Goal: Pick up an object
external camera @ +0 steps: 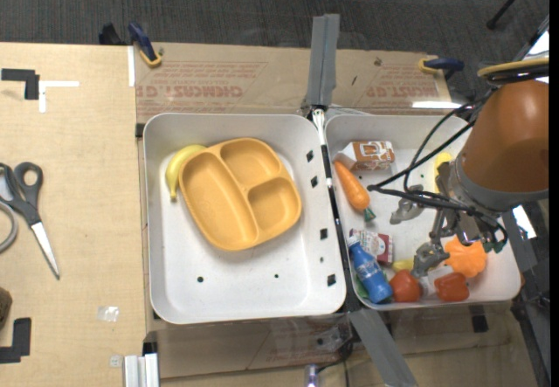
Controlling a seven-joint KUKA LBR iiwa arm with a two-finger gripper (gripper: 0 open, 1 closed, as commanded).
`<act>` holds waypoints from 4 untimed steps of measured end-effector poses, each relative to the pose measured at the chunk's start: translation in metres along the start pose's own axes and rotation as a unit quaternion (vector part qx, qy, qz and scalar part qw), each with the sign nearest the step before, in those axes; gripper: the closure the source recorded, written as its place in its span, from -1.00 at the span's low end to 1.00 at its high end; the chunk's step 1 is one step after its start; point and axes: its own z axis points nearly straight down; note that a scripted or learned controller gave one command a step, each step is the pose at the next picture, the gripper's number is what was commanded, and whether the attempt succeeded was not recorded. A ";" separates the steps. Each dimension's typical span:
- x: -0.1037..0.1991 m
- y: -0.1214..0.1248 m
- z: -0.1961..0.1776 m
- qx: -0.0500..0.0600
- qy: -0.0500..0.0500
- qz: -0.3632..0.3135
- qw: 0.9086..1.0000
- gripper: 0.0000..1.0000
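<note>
Where end effector (417, 237) hangs, carrot (353, 187), blue bottle (369, 272), tomato (405, 286) crowd.

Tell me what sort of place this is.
Likely a robotics lab bench for pick-up trials: two white bins side by side, one holding toy food such as a carrot, a robot arm reaching in, and scissors on the bench.

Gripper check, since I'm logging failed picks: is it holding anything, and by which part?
Cannot be told. The two-finger gripper hangs low in the right white bin, above the small red toy and orange toy; nothing shows between its fingers.
</note>
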 end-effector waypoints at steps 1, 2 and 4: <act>-0.058 -0.014 0.071 0.001 -0.003 0.086 0.996 -1.00; -0.134 -0.020 0.069 0.002 -0.003 0.134 0.991 -1.00; -0.142 -0.015 0.071 0.001 0.009 0.185 0.983 -1.00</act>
